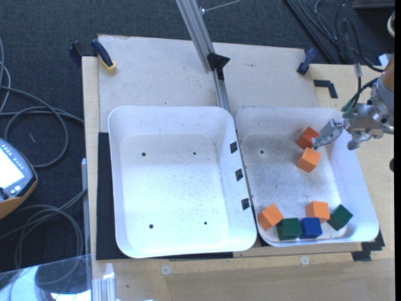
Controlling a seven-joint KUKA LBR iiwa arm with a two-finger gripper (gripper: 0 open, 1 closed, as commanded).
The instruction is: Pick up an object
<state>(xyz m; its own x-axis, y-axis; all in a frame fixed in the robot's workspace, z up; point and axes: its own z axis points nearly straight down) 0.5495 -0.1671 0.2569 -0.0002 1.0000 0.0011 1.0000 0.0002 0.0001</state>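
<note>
A: Nearest the lens, along the lower rim of the right bin (366,215), sits a row of cubes: orange cube (270,216), dark green cube (289,229), blue cube (311,227), a second orange one (318,210), another green cube (340,217). All touching or just beside each other.

B: Noted. Gripper?

A: Gripper (341,137) at the right of the frame, over the bin's upper right. Fingers spread, nothing between them. One fingertip (321,141) lies just beside the upper orange cube (306,137); another orange cube (307,160) sits just below it.

B: Hidden parts?

A: Arm cut off by the right frame edge. Contact between finger and cube hard to make out.

B: Room?

A: Right bin centre bare; left bin (119,168) offers wide open floor. Metal rail (199,27) slants in from the top, between the bins.
</note>
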